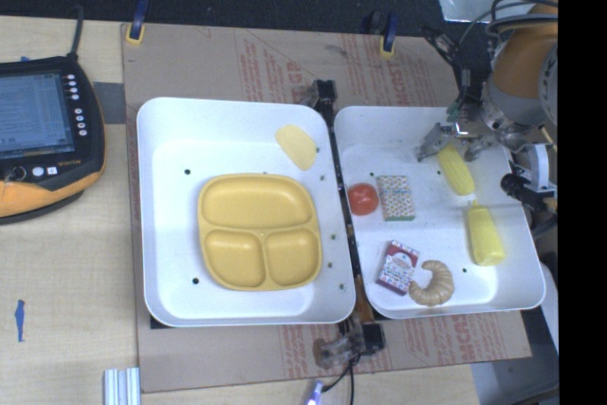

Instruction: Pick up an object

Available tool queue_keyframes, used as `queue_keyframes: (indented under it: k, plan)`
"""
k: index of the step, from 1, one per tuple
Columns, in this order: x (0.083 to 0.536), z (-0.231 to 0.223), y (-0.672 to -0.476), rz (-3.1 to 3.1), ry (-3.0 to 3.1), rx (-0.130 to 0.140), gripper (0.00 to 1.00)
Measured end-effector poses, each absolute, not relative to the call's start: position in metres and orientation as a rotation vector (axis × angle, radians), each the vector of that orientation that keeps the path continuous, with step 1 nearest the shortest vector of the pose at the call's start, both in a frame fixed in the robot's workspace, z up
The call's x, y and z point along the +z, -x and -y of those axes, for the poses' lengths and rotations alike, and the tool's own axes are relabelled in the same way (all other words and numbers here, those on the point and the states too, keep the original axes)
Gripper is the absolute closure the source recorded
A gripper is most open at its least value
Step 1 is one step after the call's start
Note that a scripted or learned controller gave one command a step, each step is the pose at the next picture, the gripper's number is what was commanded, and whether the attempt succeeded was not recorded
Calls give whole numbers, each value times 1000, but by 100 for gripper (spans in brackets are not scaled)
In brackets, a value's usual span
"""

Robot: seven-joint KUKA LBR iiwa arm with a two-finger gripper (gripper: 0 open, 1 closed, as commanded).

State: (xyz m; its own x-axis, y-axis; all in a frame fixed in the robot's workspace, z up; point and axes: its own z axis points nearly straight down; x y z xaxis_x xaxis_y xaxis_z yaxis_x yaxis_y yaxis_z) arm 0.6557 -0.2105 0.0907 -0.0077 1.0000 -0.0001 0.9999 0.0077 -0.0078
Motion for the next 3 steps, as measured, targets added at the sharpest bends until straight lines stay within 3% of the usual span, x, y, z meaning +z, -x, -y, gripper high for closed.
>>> queue_keyframes:
  k: [1, 3]
  plan:
    - [103, 211, -657, 2229, 2207, 7, 100]
    - [195, 69, -658, 2231, 2211, -5, 100]
